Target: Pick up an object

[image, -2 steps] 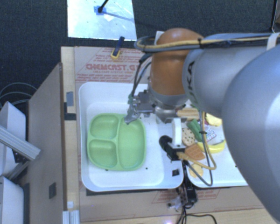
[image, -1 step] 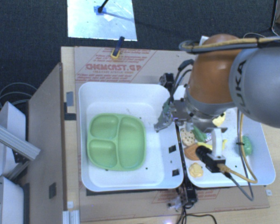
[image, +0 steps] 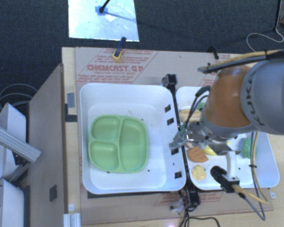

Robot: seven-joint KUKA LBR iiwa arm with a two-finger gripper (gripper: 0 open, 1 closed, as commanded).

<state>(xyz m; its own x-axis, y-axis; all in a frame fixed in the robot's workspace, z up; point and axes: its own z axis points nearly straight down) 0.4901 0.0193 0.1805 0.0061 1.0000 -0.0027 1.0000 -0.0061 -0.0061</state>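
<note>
So, progress: nothing seen lifted yet; the pick is judged not done.
Arm [image: 236, 103]: hung low over the right bin [image: 270, 174].
Claw: hidden under the wrist, state can't be told.
Objects: orange piece [image: 197, 154] and yellow piece [image: 198, 172] lying in the right bin.
Left bin [image: 128, 91]: green tray [image: 118, 143] held.

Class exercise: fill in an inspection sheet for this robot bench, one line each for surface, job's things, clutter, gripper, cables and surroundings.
Surface: bench with two shallow white bins, left bin and right bin.
Job's things: green divided tray in the left bin; orange piece, round yellow piece and green item in the right bin.
Clutter: nothing seen.
Gripper: hidden beneath the arm; state cannot be told.
Cables: wires along the arm; grey cables on the floor.
Surroundings: dark carpet, shiny sheet.
</note>
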